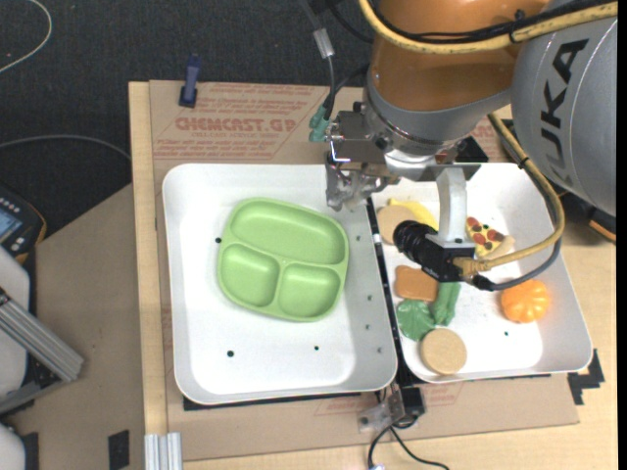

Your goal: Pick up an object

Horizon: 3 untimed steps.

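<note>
My gripper hangs over the ridge between the two bins, near their far edge, just beyond the upper right corner of a green divided plate that lies in the left bin. Nothing is visibly held in it. Several small food toys lie in the right bin: a yellow banana partly under the wrist, a pizza slice, an orange pumpkin, a brown toast-like piece, a green leafy piece and a round tan cookie.
The arm's big grey and orange body covers the far part of the right bin. Both bins rest on a cardboard sheet with red print. A blue clip sits at its far left corner.
</note>
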Each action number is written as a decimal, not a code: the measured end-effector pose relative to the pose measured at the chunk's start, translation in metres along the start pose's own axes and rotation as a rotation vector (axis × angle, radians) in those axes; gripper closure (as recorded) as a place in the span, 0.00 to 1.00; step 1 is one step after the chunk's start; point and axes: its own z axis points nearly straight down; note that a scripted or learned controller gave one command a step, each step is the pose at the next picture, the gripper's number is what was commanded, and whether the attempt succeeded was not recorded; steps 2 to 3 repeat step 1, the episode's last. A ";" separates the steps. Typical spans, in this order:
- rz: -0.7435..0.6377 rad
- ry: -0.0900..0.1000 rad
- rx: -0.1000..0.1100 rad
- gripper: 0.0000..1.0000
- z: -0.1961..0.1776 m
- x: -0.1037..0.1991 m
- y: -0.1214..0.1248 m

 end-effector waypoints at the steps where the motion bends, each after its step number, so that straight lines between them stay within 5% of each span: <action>1: -0.002 0.002 -0.001 1.00 0.043 -0.043 -0.041; 3: -0.002 0.002 -0.001 1.00 0.043 -0.043 -0.041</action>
